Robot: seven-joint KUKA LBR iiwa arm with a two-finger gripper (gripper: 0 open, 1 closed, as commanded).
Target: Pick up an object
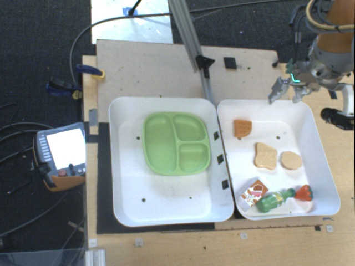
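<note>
Grey two-finger gripper (288, 92) poised over the far rim of the right-hand shallow white bin (321, 165), fingers spread apart, nothing between them. Inside that bin: orange-brown toast-shaped piece (242, 128), tan bread-slice piece (265, 155), round beige cookie-like disc (290, 160), small red-and-white carton (254, 193), green plastic bottle (274, 200), red strawberry-like toy (303, 193). Light green divided plastic plate (177, 143) in the left-hand bin (127, 193).

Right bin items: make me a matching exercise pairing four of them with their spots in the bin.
Things:
1. orange-brown toast-shaped piece
2. green plastic bottle
3. round tan cookie-shaped piece
4. small red-and-white carton

Places:
A. near edge, between carton and red piece
B. far left part, alone
C. near left corner
D. middle, right of the tan bread slice

Pairs: 1-B, 2-A, 3-D, 4-C
</note>
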